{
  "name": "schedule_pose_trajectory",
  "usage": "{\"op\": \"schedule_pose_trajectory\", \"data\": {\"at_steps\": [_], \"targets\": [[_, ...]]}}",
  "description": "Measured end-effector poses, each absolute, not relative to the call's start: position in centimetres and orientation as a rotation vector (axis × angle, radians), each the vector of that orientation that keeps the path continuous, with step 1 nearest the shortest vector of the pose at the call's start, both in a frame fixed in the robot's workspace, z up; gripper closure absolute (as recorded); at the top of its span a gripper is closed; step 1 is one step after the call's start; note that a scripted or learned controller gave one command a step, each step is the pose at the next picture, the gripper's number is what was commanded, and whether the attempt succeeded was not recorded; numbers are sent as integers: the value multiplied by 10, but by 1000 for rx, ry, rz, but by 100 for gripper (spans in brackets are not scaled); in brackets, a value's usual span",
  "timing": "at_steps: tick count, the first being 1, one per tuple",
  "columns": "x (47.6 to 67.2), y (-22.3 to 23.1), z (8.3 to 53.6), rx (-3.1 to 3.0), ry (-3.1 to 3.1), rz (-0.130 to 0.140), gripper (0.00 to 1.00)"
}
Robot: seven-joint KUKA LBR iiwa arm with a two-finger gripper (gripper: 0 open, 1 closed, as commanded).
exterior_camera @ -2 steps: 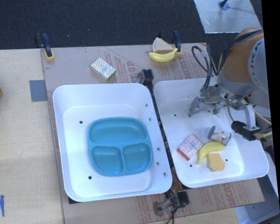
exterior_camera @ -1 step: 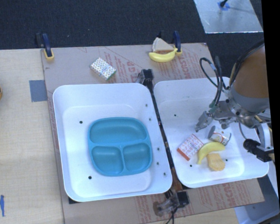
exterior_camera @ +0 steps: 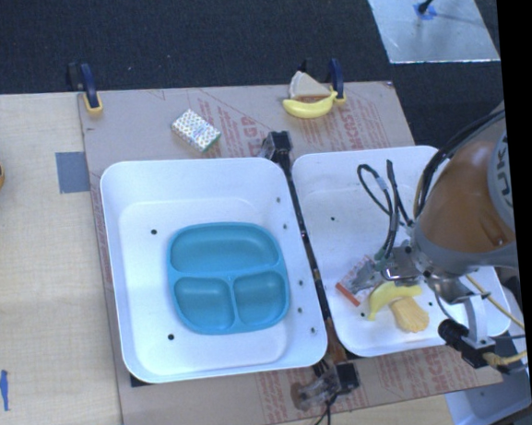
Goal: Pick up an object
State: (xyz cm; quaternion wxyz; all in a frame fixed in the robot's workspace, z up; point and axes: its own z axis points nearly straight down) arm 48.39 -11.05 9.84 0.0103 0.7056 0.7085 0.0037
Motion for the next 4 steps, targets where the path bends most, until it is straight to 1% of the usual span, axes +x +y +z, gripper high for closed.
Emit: {"op": "schedule_pose_trajectory", "data": {"at_steps": [1,2,3,4], "targets": [[548,-97,96,2212,2223,4,0],[617,-135,99,2214,2223,4,0],[561,-111,96,2213,2218,7,0],[562,-113,108,2211,2216,6,100]]}}
